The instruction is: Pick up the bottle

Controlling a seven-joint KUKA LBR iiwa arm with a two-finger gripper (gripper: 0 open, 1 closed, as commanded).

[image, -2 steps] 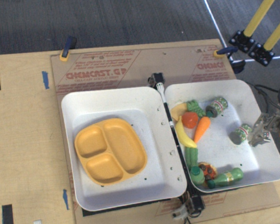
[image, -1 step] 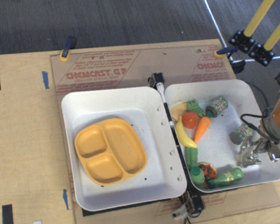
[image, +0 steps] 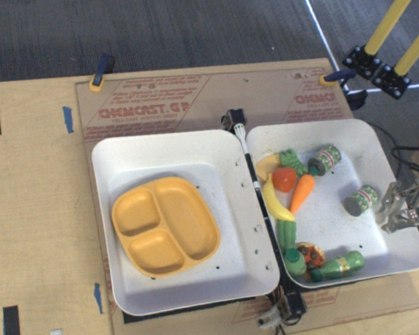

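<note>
Reaching for bottle point(image: 338, 265), lying flat at right bin point(image: 399, 182) front edge, touching green veg. Gripper point(image: 399, 209) at right wall, well apart; finger state unclear. Approach from above, across bottle's width, avoid neighbours.

Two white bins point(image: 165, 149); the left one bears a yellow-orange tray point(image: 165, 224) in three sections; in the right bin a yellow banana point(image: 273, 202), an orange carrot point(image: 301, 193), a red tomato point(image: 284, 179), a green bottle point(image: 338, 265) with a multicoloured label, and two cans point(image: 325, 159) with green-and-white wrappers; the counter point(image: 37, 216) is pale tan, with red lettering on the cardboard point(image: 144, 103); blue tape point(image: 68, 119) at left; yellow bars point(image: 393, 9) in the upper right of the frame.
</note>
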